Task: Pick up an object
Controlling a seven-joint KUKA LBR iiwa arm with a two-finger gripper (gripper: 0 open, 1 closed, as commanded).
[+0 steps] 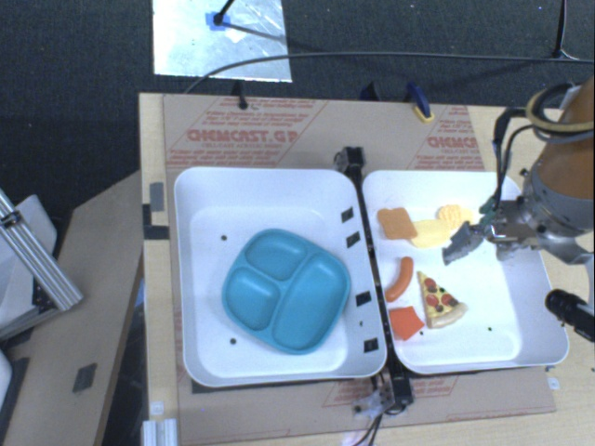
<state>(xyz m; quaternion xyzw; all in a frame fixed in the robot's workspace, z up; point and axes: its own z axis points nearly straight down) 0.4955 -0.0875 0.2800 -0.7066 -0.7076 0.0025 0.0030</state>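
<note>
The grey two-finger gripper (pixel 462 246) hangs over the right shallow white plastic bin (pixel 530 342), at approx 3 o'clock of that bin's toy pile. Its fingers look spread apart w/ nothing between them; the dark fingertips point toward 9 o'clock, at the food items.

Nearest candidate, by judgement, is the pale yellow flat cheese-like plastic piece (pixel 429 234), just beside the fingertips at their 10 o'clock. It probably is light, stiff and smooth, so slippery; being flat, it offers only thin edges, so a pinch across its narrow width from above looks best. It touches or overlaps the orange toast-shaped plastic slice (pixel 395 223) at its 9 o'clock and the yellow ridged chip-like piece (pixel 453 216) at its 1 o'clock, which crowd the approach.

Other options in the same bin: a red-orange toy sausage (pixel 399 279), rounded, likely to roll but w/ enough height to grip across the middle; a toy pizza wedge w/ red dots (pixel 439 299) at 5 o'clock of the sausage, flat and low; a small red-orange flat square piece (pixel 405 322) near the bin's 7 o'clock corner, close to the divider wall, which could block a finger.

The left white bin (pixel 200 212) holds a blue three-compartment plastic plate (pixel 286 291), well apart from the gripper. Both bins sit on a brown cardboard-covered bench top (pixel 279 124).
</note>
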